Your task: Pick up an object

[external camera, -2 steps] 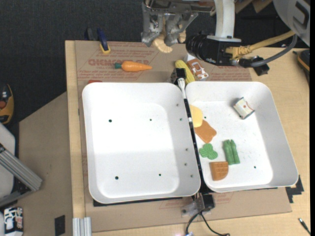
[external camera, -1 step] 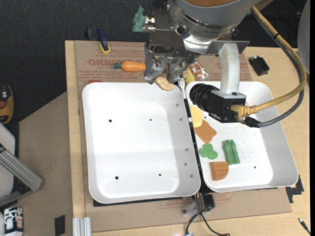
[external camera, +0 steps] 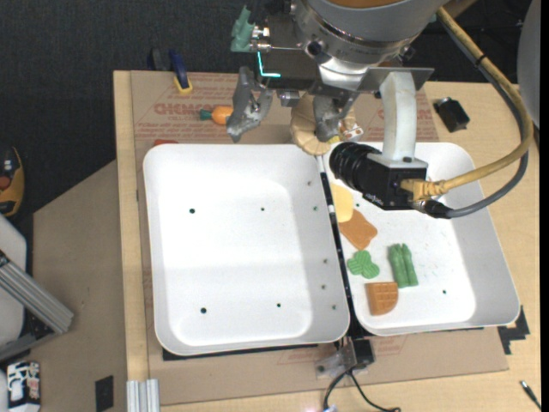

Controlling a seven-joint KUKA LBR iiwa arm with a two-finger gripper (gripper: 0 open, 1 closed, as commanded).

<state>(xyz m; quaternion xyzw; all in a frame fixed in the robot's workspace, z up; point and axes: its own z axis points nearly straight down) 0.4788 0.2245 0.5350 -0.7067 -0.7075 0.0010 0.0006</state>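
Objects are clustered in the right shallow white bin [external camera: 480, 312]: a green toy asparagus bundle [external camera: 402, 263], a green leafy piece [external camera: 363, 265] and tan wedges. The end effector [external camera: 283, 110] is hung over the far rims, nothing seen between its fingers; its opening cannot be told. A missed grasp is risked by crowding.

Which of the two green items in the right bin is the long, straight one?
The green stick bundle, farther right. The other green piece, to its left, is rounded and lobed like a leaf.

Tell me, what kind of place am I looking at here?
Probably a robotics lab test bench: a robot arm hangs over two white bins, toy food pieces such as a green one lie in the right bin, and cables trail across.
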